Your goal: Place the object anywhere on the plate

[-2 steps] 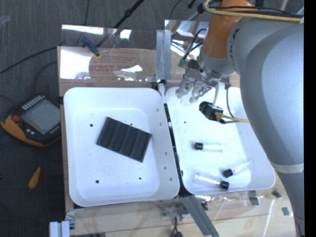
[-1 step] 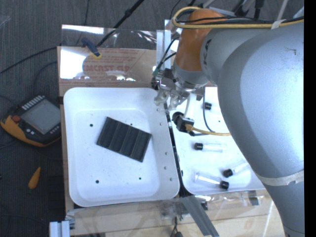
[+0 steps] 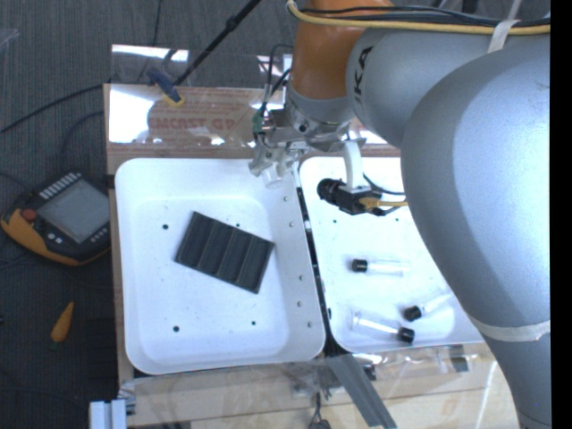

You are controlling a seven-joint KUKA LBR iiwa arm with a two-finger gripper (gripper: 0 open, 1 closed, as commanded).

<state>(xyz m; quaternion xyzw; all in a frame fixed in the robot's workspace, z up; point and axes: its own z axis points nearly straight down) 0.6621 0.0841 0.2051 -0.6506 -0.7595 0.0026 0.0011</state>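
Observation:
A dark grey ribbed rectangular plate (image 3: 223,251) lies tilted in the middle of the left bin (image 3: 143,329). In the right bin (image 3: 357,231) lie three clear tubes with black caps: one (image 3: 377,264) at mid-bin, one (image 3: 381,327) near the front wall, one (image 3: 425,307) at the front right. My gripper (image 3: 271,161) hangs over the far end of the divide between the bins, above the left bin's back right corner, well away from the plate and the tubes. I see nothing in it.
The arm's grey bulk covers the right bin's right side. A black fitting with a yellow cable (image 3: 347,195) hangs under the wrist. A teach pendant (image 3: 58,217) lies on the floor to the left. A shiny strip (image 3: 197,119) runs behind the bins.

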